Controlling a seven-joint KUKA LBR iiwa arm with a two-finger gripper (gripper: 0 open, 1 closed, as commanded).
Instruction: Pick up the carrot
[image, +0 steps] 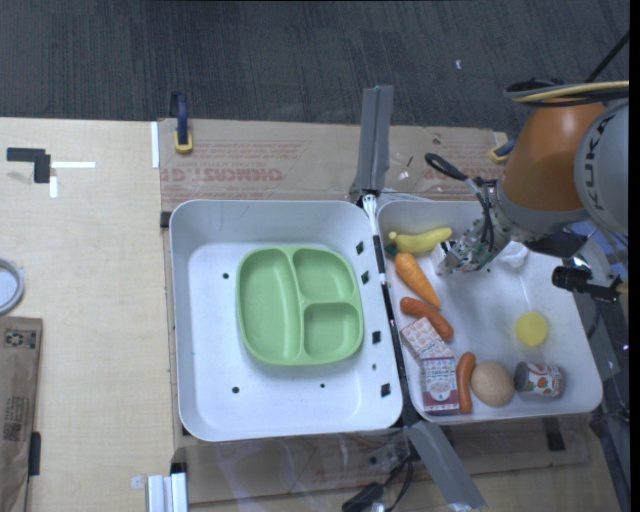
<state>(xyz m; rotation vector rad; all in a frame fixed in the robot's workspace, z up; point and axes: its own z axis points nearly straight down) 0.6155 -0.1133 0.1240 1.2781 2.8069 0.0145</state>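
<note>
The carrot (416, 279) is orange with a green stub at its upper end and lies slanted at the left side of the right bin (500, 310), just below a yellow banana (420, 240). My gripper (467, 252) hangs over the bin's upper middle, to the right of the carrot and apart from it. The grey arm with its orange band (545, 165) reaches in from the upper right. Nothing shows between the gripper's tips.
The left bin (195, 300) holds a green divided plate (298, 304). The right bin also holds a sausage (426, 318), two small cartons (432, 362), another sausage (466, 382), a tan egg (491, 384), a small can (539, 379) and a yellow ball (531, 328).
</note>
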